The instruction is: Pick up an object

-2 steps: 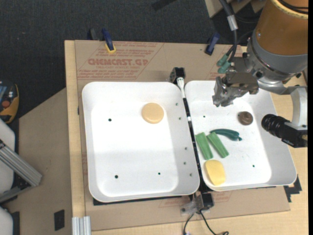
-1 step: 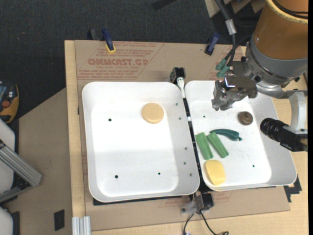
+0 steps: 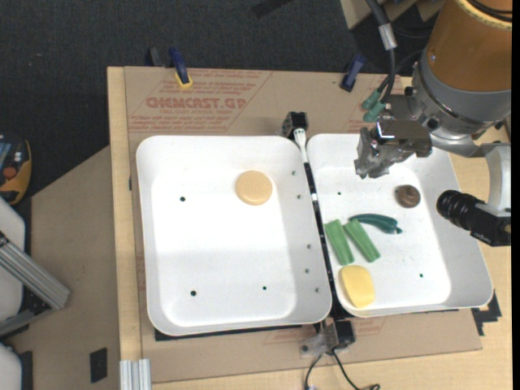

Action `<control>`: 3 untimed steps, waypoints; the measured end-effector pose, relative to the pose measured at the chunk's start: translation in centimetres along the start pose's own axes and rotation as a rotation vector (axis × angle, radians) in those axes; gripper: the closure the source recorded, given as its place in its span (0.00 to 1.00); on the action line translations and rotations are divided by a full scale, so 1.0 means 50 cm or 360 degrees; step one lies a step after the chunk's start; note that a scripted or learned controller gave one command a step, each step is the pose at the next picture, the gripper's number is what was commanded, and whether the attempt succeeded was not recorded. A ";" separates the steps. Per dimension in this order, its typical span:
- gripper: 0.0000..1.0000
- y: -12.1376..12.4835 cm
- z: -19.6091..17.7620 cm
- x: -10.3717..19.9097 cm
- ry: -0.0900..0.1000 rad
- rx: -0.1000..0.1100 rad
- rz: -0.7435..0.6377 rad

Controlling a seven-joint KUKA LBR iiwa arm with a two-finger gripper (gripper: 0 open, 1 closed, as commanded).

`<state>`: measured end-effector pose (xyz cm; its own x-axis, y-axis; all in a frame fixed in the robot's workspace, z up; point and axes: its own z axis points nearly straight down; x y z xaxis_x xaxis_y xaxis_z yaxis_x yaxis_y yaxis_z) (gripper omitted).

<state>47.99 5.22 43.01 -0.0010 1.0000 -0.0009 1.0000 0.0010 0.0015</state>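
Note:
My gripper (image 3: 372,166) hangs over the back of the right bin (image 3: 431,299), above the bin floor with nothing visibly between its fingers. In front of it lie a dark green curved piece (image 3: 375,223), two light green sticks (image 3: 351,240) side by side, and a yellow lump (image 3: 357,286) near the bin's front left corner. A small brown round object (image 3: 407,195) sits to the right of the gripper. A tan round disc (image 3: 254,188) rests in the back half of the left bin (image 3: 162,242).
Both bins stand on a cardboard sheet (image 3: 203,96) held by blue clamps (image 3: 179,67) at the back. A black cylindrical part (image 3: 459,207) juts in at the right bin's right side. The arm's orange band and grey wrist (image 3: 467,63) loom over the back right.

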 end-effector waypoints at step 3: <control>1.00 0.004 -0.061 0.002 -0.0002 -0.0012 -0.0003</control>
